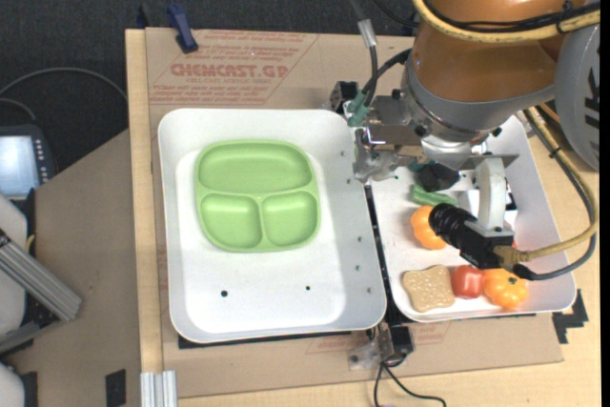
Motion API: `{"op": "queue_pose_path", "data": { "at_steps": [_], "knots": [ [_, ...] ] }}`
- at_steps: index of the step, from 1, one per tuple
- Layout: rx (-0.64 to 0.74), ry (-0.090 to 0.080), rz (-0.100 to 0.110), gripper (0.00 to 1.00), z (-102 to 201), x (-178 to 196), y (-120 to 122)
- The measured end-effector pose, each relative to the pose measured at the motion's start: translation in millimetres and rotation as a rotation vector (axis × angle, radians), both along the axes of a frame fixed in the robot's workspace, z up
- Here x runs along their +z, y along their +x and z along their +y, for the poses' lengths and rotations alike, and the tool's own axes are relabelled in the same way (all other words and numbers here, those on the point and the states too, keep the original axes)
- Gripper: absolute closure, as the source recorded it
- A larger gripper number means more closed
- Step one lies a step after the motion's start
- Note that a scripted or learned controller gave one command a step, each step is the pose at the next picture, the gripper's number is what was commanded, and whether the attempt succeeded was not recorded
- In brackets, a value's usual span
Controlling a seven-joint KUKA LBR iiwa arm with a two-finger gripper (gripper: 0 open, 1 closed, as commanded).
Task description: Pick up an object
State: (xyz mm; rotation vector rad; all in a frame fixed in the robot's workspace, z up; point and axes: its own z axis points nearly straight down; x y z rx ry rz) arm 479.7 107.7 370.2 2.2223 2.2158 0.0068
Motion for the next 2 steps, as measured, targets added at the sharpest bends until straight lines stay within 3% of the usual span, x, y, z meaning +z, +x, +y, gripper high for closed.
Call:
{"op": "queue_pose_path", "data": {
  "at_steps": [1,2],
  "knots": [
    [0.003,0.0,0.002,1.0,1.9,8.0,0.2],
    [0.0,-0.002,0.012,1.0,-5.2,-60.2,28.0]
  ]
}}
